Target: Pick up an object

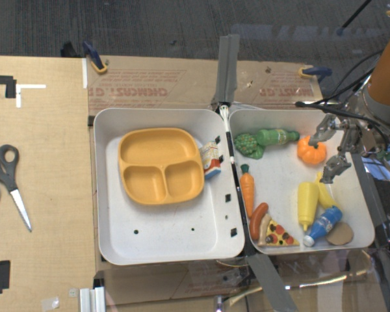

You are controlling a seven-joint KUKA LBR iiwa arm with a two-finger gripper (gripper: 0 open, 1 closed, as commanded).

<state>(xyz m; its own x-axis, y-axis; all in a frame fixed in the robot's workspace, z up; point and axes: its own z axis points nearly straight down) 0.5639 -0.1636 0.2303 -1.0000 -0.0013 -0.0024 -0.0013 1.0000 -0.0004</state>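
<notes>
The right bin holds several toy foods: broccoli, a green bottle, an orange pumpkin, a carrot, a sausage, a pizza slice, a yellow mustard bottle, a blue bottle and a brown cookie. My gripper hangs over the bin's right side, just right of the pumpkin. It is open, with nothing between its fingers.
The left bin holds a yellow divided plate and a small white, red and blue carton against the dividing wall. Scissors lie on the bench at far left. Cables run at the upper right.
</notes>
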